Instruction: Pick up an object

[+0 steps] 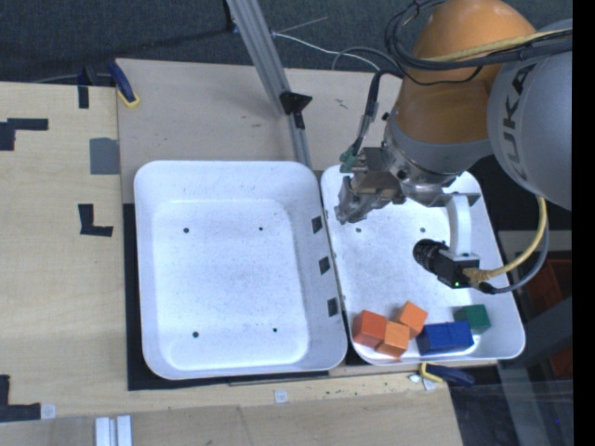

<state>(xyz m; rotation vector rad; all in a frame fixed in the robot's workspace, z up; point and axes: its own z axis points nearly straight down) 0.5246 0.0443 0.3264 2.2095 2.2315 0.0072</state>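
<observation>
Bins sit side by side on the bench. On the left we see a shallow white plastic bin point(228, 268), its speckled floor bare. Touching its right wall is a second shallow white plastic bin point(390, 249), which holds all the objects along its near edge: three small orange blocks point(389, 328) clustered together, a blue rectangular block point(445, 338) just beside them, and a small dark green block point(477, 317) at the blue one's far right corner. Above this bin's far left corner we see the grey metal gripper point(358, 198), well apart from the blocks; we cannot tell how its fingers stand.
</observation>
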